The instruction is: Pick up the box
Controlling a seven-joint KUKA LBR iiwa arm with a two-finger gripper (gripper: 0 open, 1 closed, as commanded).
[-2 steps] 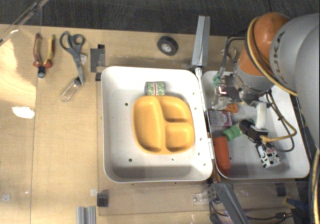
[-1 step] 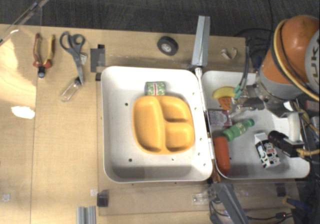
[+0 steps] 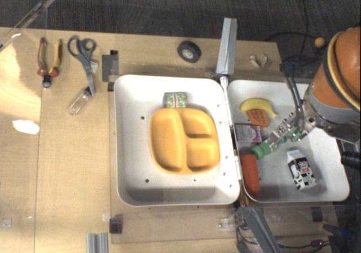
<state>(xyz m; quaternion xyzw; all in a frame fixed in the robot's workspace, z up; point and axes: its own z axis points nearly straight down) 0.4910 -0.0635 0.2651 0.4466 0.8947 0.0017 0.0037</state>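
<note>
One box [image 3: 300, 171] matters here: a small white carton with dark and red print, lying in the right bin [image 3: 333, 190] toward its near right part, on bare white floor with nothing touching it. Its long axis runs roughly from the far side of the bin to the near side, tilted a little.

My end effector [image 3: 286, 132] hangs above the middle of that same bin, so the box lies just beside it, toward the near edge and slightly to the right in the camera view. I judge the coming move to be a short shift that way and a descent, with the wrist turned so the grip crosses the box's short side.

I cannot tell how my end effector is set; the green and metal parts at the tip blur together, and I see nothing gripped there.

Below my tip sits a green object [image 3: 260, 150], then a red cylinder [image 3: 250, 173] along the bin's left wall, a banana [image 3: 258, 104] and an orange waffle-like piece [image 3: 258, 117] farther off. The left bin [image 3: 130, 133] carries a yellow divided tray [image 3: 184, 139] and a small can [image 3: 175, 99].
</note>
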